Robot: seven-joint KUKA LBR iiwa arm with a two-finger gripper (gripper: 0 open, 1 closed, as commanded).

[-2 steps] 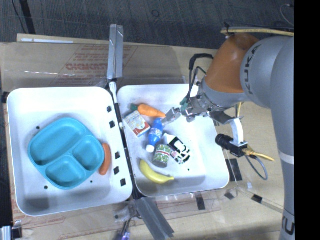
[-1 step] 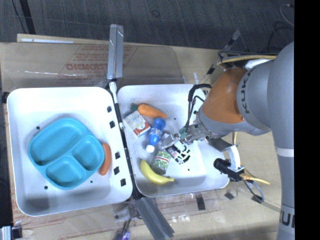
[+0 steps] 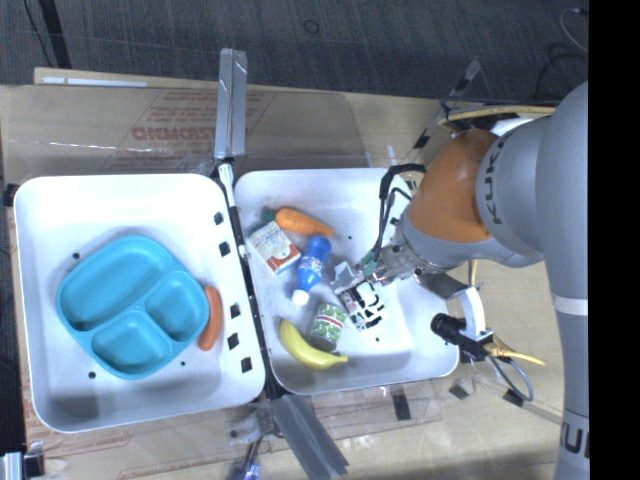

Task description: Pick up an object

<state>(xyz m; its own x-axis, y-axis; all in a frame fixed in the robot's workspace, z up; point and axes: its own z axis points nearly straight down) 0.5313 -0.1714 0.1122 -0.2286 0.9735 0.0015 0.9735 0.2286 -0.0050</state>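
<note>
My gripper hangs low in the right bin, near its middle. Just left of it stands a small green and white can. A blue and white bottle lies up and left of the gripper. A yellow banana rests near the bin's front edge. An orange carrot and a small white and red carton lie toward the back left. I see nothing between the fingers.
The left bin holds a blue divided tray and an orange sausage-like piece beside it. A metal post rises between the bins at the back. The arm's bulk covers the right bin's right side.
</note>
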